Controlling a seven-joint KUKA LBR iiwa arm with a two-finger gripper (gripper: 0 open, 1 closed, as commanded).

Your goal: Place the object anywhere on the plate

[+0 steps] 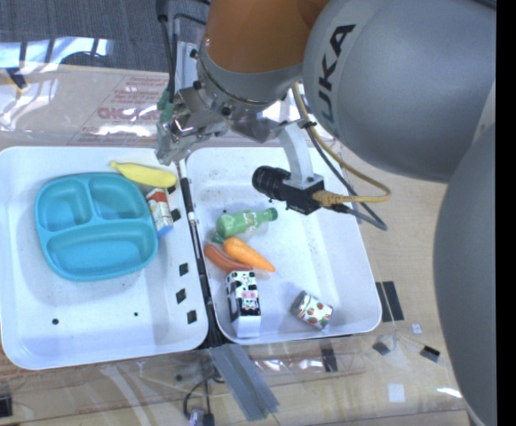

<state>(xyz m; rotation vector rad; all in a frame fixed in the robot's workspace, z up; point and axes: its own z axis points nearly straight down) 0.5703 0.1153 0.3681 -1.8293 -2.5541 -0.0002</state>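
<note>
Jaws? Could not tell — the gripper [176, 140] sat at the rear rim between the bins, its tips blurred against the metalwork. Just at its seven o'clock, the yellow banana [144, 175] lay in the left bin [18, 327], touching the blue plate [93, 224] at the plate's one o'clock edge. A small can [160, 213] rested at the plate's three o'clock. Over in the right bin [346, 264]: green bottle [244, 222], carrot [240, 255] beneath it, milk carton [243, 302] at six o'clock, and a patterned can [313, 310] well apart at four.
</note>
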